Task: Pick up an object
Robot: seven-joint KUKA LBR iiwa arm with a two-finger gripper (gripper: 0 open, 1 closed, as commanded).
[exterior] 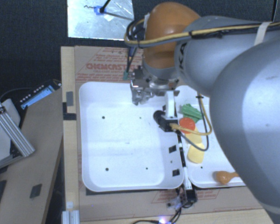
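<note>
The pincer [141, 96] hangs over the far end of the left bin [116, 139]; clenched or released, I cannot tell. Things to pick lie in the right bin [207, 168]: a green piece [191, 111], red piece [187, 123], yellow piece [196, 154], tan piece [225, 176]. They look light, stiff, smooth, likely slippery; take the yellow piece across its narrow middle

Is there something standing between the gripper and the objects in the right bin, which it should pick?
No loose thing does. The gripper hangs over the left bin's far right corner; the green piece, red piece and yellow piece lie in the right bin. Only the bins' meeting rims run between them.
</note>
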